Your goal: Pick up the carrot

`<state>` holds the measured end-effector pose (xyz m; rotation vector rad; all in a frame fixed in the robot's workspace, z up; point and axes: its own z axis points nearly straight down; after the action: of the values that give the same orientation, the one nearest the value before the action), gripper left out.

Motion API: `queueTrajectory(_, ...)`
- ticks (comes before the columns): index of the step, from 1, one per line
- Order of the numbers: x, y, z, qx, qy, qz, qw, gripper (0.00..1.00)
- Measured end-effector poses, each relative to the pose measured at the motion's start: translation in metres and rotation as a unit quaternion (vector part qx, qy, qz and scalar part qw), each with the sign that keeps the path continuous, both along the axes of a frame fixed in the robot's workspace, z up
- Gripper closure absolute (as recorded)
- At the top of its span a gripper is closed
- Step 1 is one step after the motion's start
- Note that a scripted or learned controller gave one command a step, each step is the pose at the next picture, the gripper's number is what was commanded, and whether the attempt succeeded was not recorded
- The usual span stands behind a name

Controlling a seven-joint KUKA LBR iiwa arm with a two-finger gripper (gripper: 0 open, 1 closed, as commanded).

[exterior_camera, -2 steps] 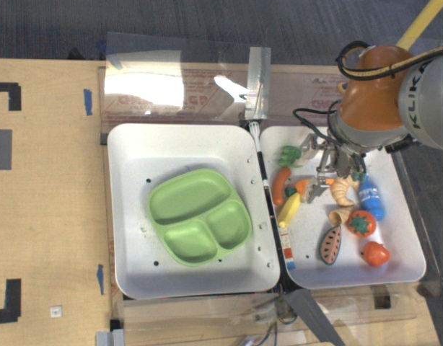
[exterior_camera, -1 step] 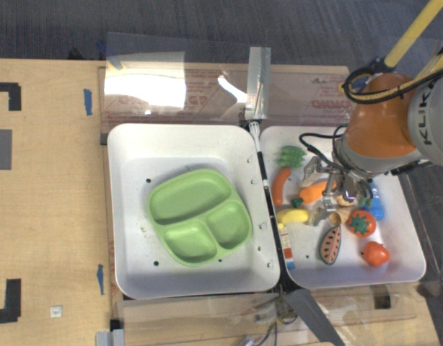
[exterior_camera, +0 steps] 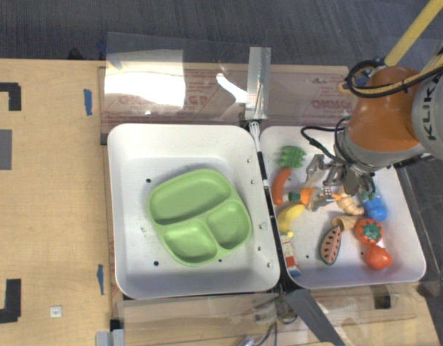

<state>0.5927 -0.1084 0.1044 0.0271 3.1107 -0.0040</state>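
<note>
On the grey arm [exterior_camera: 431, 121] at the right, big black letters "KU" can be read, and the rest of the word runs off the edge. The clear wall [exterior_camera: 207, 92] at the far side of the bins has faint red writing, too small to read.

The arm reaches in from the right over the right bin [exterior_camera: 413, 265]. Its orange band [exterior_camera: 384, 110] sits above the wrist, and the wrist points down and to the left. The claw [exterior_camera: 328, 186] hangs low among the toys. It is too mixed up with them to tell if it is wide or closed.

The carrot [exterior_camera: 281, 184] lies at the left side of the right bin, close to the wall between the bins. It is orange, and a green leafy top [exterior_camera: 292, 156] lies just past its far end. The carrot is just left of the claw. A yellow toy [exterior_camera: 290, 213] lies near it. A watermelon slice [exterior_camera: 330, 244] and a tomato [exterior_camera: 368, 231] lie nearer the front.

The left bin [exterior_camera: 128, 193] holds a green plate [exterior_camera: 198, 215] with three parts. Both bins sit on the table [exterior_camera: 41, 193].
</note>
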Motion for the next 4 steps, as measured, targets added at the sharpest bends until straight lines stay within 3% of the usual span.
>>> queueTrajectory(1, 0.0, 0.0, -0.001, 0.0002, 0.001, 0.0, 1.0, 0.0)
queueTrajectory(2, -0.021, 0.009, -0.014, 0.0029, 0.008, -0.089, 0.996, 0.0)
queueTrajectory(3, -0.074, 0.009, -0.014, 0.0094, 0.006, -0.379, 0.9252, 0.0)
queueTrajectory(4, -0.078, 0.007, -0.014, 0.0128, 0.005, -0.496, 0.8683, 0.0)
